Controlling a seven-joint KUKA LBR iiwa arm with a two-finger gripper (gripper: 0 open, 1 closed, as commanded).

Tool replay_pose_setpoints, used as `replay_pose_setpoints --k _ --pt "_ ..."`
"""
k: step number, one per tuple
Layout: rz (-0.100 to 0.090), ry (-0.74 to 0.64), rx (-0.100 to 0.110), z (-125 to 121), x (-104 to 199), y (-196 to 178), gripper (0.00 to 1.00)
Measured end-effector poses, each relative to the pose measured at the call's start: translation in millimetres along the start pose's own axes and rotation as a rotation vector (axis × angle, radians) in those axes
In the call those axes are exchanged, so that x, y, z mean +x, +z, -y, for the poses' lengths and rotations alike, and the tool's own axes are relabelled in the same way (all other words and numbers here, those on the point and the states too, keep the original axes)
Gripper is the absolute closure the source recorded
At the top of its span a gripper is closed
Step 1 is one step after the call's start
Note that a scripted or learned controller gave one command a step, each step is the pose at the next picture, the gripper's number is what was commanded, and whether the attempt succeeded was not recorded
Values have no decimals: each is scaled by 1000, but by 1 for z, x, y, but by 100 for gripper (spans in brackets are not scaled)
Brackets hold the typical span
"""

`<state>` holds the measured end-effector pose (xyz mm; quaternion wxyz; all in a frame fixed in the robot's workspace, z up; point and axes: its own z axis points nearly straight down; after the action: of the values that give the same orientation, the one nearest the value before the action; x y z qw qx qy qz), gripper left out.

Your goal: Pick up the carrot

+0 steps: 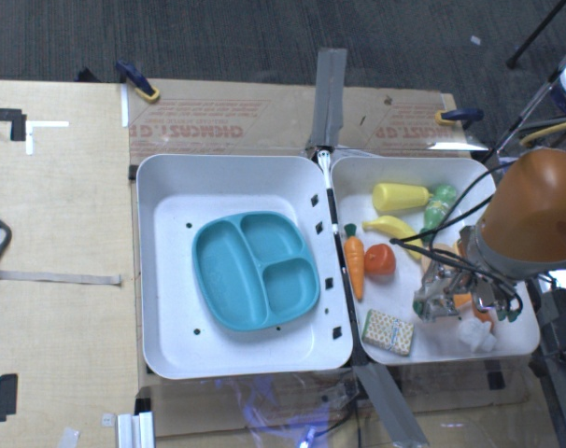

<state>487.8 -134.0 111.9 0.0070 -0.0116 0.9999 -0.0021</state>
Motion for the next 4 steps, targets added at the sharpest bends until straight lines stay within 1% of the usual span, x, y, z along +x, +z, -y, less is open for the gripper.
replay_pose_setpoints --k 1,2,3,4 --pt "-12 -68 -4 16 9 19 100" --pt "-14 -4 -26 55 -8 21 100" --pt "-12 15 -6 70 -4 20 0" --pt "-7 12 -6 70 -7 11 100"
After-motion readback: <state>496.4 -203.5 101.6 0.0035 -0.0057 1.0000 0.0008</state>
